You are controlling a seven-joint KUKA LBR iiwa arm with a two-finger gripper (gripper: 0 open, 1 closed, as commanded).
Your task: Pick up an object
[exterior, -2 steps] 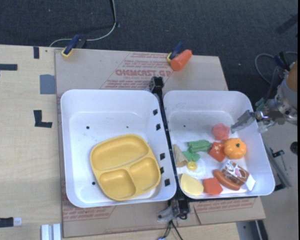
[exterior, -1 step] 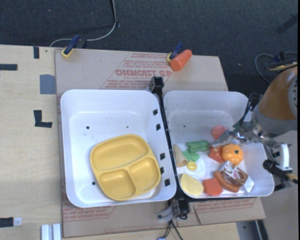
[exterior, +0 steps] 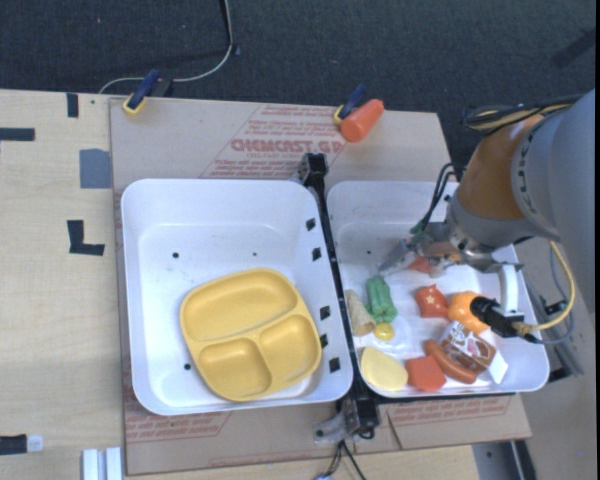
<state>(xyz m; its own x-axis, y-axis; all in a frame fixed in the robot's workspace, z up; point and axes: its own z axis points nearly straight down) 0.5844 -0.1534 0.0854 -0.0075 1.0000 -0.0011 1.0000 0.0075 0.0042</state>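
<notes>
Two shallow white bins sit side by side on a cardboard sheet laid over the table, and we look down on them at a slant. We see the left bin carrying a yellow divided plate, its three compartments facing up. We see the right bin holding a scatter of toy food: a green pepper-like piece near the middle wall, a small yellow ball just below it, a pale yellow wedge at the front rim, a red star-shaped piece, an orange-red block and a hot dog toy toward the front right corner. An orange fruit-like piece lies just beside the star. The grey arm, with its orange band, reaches in from the right, and its gripper hangs low over the back of the right bin, near the star. We cannot tell how the gripper is set, nor whether it touches anything. An orange clamp and a yellow-and-blue clamp pin the cardboard's far edge.
</notes>
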